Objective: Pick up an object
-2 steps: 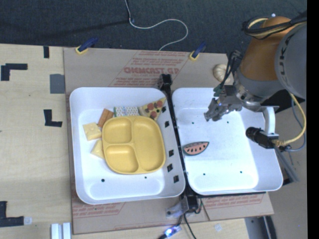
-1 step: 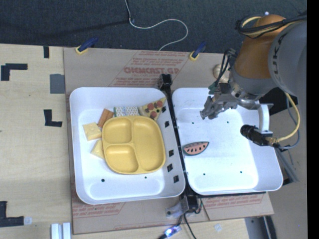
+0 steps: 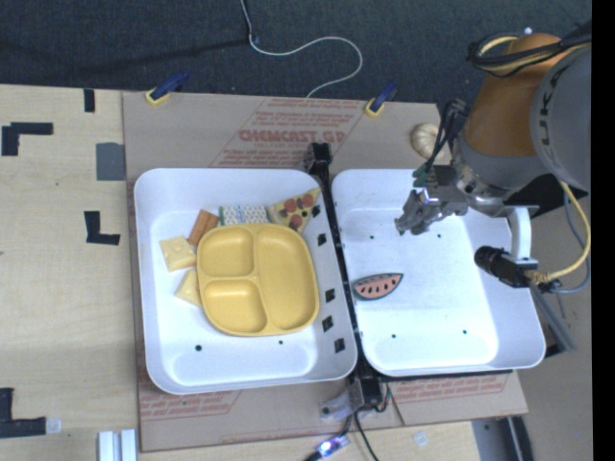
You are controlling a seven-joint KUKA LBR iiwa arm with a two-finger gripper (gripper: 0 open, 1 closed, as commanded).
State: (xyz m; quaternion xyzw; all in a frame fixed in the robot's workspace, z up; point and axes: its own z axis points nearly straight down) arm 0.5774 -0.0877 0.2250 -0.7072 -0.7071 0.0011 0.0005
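Note:
A watermelon slice toy lies flat in the right bin, near its left wall. My gripper hangs over the upper middle of that same bin, up and to the right of the slice and apart from it. Nothing shows between its fingers. A yellow divided plate fills the middle of the left bin. Around the plate's top and left edge lie several small food toys: a cracker square, a brown stick and a pizza-like piece.
The grey arm with its orange band reaches in from the upper right. A black cable connector sticks out over the right bin's right side. A white cable loops across the dark cloth behind the bench. The bins' shared divider carries black clips.

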